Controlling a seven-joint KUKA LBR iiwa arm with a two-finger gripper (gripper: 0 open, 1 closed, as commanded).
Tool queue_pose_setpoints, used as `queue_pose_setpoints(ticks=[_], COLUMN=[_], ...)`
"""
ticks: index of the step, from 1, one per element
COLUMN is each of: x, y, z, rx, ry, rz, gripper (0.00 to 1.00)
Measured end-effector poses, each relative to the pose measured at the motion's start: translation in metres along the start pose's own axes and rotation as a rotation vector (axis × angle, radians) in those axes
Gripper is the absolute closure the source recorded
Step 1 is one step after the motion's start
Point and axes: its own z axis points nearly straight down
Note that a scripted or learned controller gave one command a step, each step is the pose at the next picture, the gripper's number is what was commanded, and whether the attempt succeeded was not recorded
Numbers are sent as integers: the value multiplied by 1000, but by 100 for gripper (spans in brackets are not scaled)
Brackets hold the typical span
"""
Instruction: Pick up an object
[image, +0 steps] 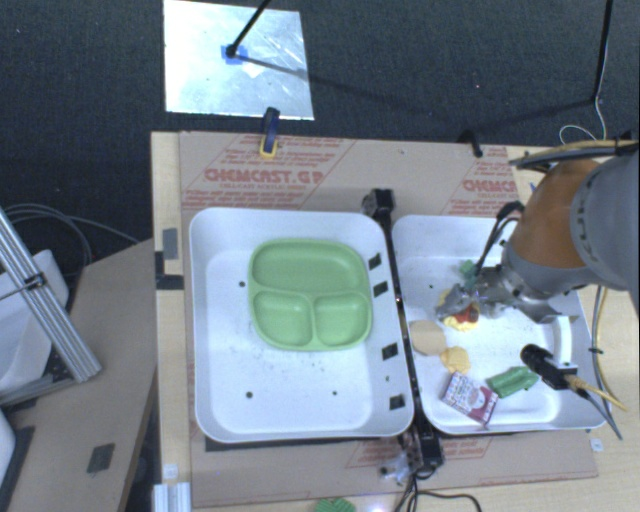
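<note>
My gripper (456, 300) is low in the right bin (430, 240), near its left-middle, with the grey arm reaching in from the right. Directly below the gripper, touching or nearly touching it, lies a small red and yellow object (463, 320). A small green piece (467, 268) sits just behind the gripper. In front lie a tan round object (427, 337), a yellow object (455, 357), a red and white packet (470, 397) and a green object (512, 381). I cannot see anything held.
The left bin (215, 330) holds a green divided plate (309, 295). A black-clipped divider (392, 300) runs between the two bins. The right bin's objects cluster in its front half.
</note>
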Motion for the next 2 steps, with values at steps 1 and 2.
queue_pose_setpoints(ticks=[1, 2], x=[-49, -51], y=[34, 17], z=[-1, 0], rx=[-3, 3], ry=[-3, -1], rz=[5, 4], gripper=[0, 0])
